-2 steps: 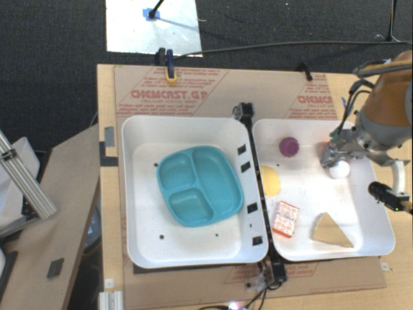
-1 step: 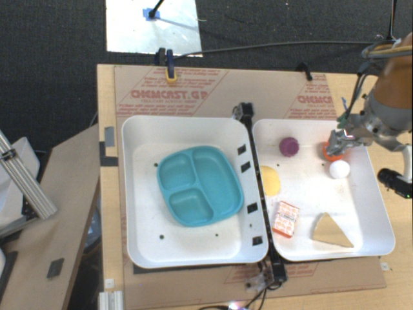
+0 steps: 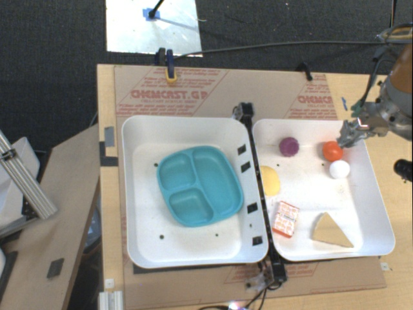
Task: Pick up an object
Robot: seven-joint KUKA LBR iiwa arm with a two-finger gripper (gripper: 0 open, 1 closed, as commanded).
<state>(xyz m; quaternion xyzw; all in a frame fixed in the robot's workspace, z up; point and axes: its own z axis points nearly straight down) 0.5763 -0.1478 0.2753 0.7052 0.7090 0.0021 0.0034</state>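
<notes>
- The arm comes in from the right, and its end effector [image 3: 352, 133] hangs over the far right corner of the right bin [image 3: 381, 221], just beside the orange ball [image 3: 332, 150].
- Whether its fingers are apart or together I cannot tell; they are too small and blurred from here. Nothing shows between them.
- The orange ball sits near the bin's far edge, with a white ball [image 3: 339, 169] just near of it, close enough that a grasp on one could nudge the other.
- Further left in that bin lie a purple ball [image 3: 289, 146], a yellow object [image 3: 270, 181] against the dividing wall, a small red-and-white packet [image 3: 286, 219], and a tan wedge [image 3: 332, 230] at the near side.
- The left bin [image 3: 139, 192] holds a teal divided plate [image 3: 200, 185], lying flat in its middle.
- Judging by where the arm hangs, the orange ball looks the likely target, and the pick is not yet made.
- Both bins rest on a cardboard sheet [image 3: 193, 92] spread over the worktop [image 3: 103, 95], probably to keep them level.
</notes>
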